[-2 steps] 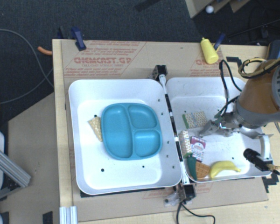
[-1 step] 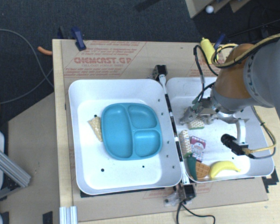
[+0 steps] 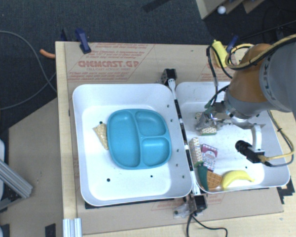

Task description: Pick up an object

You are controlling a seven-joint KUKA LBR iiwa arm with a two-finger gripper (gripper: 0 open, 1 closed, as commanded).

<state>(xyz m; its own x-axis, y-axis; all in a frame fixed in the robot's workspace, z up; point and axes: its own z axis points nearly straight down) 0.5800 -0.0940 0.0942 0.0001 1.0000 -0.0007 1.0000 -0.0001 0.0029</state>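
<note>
My gripper (image 3: 207,122) is low in the right bin (image 3: 187,94), near its left wall, at the end of the grey arm with the orange band (image 3: 246,80). A small beige-grey thing (image 3: 208,130) lies right under it; whether it is held is unclear. Further forward in the same bin lie a red and white packet (image 3: 208,152), a tan cracker (image 3: 194,147), a toy ice-cream cone with a green top (image 3: 210,178) and a yellow banana (image 3: 237,177).
The left bin (image 3: 89,100) holds a blue divided plate (image 3: 138,137) with a tan wafer piece (image 3: 101,134) at its left side. A black connector with a yellow cable (image 3: 249,150) hangs over the right bin's right half. A divider rail (image 3: 180,127) separates the bins.
</note>
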